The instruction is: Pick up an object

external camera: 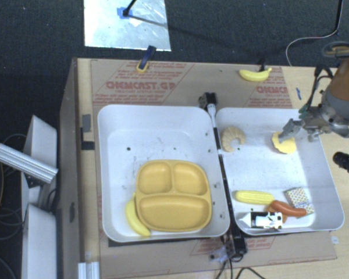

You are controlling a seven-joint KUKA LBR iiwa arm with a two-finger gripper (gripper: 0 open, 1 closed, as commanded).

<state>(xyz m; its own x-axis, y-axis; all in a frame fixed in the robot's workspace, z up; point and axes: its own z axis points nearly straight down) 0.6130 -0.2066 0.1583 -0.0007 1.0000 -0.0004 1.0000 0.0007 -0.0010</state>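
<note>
The right bin (320, 173) holds a tan croissant (232, 138), a flat yellow piece (284, 145), a yellow corn cob (253, 197), an orange-red sausage (288, 208), a checkered packet (298, 197) and a small black-and-white item (266, 220). My gripper (291, 129) hangs low at the bin's far right, just above and touching or nearly touching the yellow piece. The grey arm (340, 100) comes in from the right behind it.
The left bin (157, 127) carries a yellow divided plate (173, 195) with a banana (136, 218) by its front left corner. Another banana (255, 74) lies on the cardboard behind the right bin. A black clamp (209, 102) sits where the bins meet.
</note>
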